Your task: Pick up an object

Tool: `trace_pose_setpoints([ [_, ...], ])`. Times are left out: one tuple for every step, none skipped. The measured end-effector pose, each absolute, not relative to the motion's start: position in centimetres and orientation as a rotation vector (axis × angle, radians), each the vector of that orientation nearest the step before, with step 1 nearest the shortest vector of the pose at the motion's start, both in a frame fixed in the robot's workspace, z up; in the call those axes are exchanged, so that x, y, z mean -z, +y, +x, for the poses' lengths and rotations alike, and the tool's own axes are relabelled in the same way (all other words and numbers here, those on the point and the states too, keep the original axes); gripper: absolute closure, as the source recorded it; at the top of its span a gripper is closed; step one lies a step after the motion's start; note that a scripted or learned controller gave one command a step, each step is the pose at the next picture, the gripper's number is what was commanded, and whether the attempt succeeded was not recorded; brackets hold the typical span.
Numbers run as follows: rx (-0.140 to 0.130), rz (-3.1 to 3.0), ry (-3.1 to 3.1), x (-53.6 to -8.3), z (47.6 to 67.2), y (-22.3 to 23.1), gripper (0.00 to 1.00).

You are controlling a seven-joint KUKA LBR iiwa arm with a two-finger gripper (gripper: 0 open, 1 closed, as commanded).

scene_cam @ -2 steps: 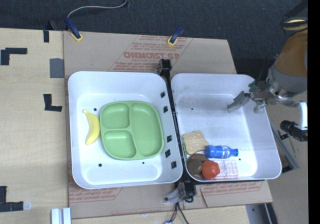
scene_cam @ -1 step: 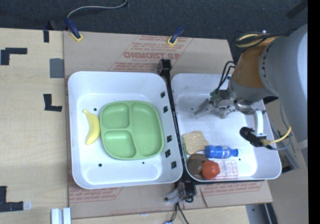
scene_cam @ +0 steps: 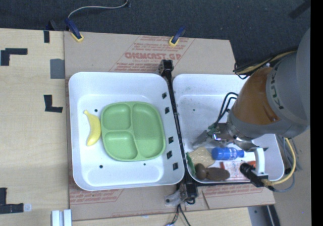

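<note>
Camera view: arm [scene_cam: 272,101] hides part of right bin [scene_cam: 202,94].

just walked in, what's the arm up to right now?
The KUKA arm is reaching into the right bin, with its end effector low over the clutter at the near end: a blue bottle, a brown object and a tan item. Nothing is visibly held. In the left bin, the green divided plate and banana lie apart from the arm.

Blue bottle [scene_cam: 226,154] lying flat, right bin, near front wall; brown object [scene_cam: 212,173] beside.
</note>
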State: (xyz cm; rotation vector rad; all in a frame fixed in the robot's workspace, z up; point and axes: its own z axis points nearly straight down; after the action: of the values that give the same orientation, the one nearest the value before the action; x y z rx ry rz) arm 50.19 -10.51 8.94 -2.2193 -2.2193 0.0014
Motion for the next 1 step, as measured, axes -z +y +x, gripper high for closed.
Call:
trace_pose_setpoints([
  [0.005,-2.224,-2.227,-8.65,57.39,-10.08,0.0],
])
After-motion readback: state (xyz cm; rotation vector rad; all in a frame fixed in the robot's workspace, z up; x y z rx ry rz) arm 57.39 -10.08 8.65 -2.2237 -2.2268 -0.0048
